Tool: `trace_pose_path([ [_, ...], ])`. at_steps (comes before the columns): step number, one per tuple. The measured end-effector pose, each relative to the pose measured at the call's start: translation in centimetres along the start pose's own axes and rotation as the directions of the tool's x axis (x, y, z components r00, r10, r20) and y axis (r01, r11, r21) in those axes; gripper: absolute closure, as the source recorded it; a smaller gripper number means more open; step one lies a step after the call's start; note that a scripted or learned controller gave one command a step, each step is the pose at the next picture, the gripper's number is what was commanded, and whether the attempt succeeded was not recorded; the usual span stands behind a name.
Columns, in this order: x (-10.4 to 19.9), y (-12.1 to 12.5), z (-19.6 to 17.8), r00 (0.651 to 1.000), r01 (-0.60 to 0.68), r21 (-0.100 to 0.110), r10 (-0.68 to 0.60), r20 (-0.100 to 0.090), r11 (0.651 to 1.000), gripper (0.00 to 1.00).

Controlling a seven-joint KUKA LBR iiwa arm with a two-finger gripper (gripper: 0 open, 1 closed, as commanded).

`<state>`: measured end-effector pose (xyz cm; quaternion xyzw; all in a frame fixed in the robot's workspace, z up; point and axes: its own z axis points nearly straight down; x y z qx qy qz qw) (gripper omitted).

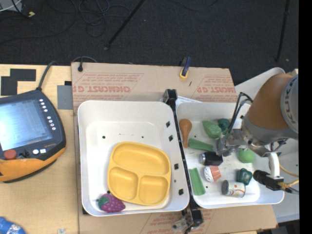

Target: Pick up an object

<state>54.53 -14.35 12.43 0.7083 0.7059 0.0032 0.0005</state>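
Note:
My gripper (220,149) hangs low in the right bin (263,197), in its middle. Just below it lies a small black object (210,158), and a green cylinder (200,144) lies to its left. Whether it touches either one I cannot tell. Around it are a green lump (211,128), a teal piece (224,125), a light green piece (246,155), a brown pear-shaped thing (185,128), a red and white cup (212,173), a green stick (196,181), a white can (234,189) and a dark green cup (243,176).
The left bin (92,130) holds a yellow divided tray (139,172) and a bunch of purple grapes (111,204) at its front left. A tablet (27,126) lies on the bench to the left. A black clamp (170,96) sits where the bins meet at the back.

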Motion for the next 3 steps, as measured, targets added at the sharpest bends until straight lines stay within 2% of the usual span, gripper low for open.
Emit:
trace_pose_path([
  [1, 4.5, 1.3, -6.3, 1.0, 0.007, 0.002, -0.007, 0.002, 1.0, 1.0],
  [2, 16.2, 0.8, -11.0, 1.0, 0.015, 0.005, -0.015, -0.002, 1.0, 1.0],
  [3, 14.2, -2.5, -24.8, 1.0, 0.003, -0.006, -0.003, 0.003, 1.0, 1.0],
])
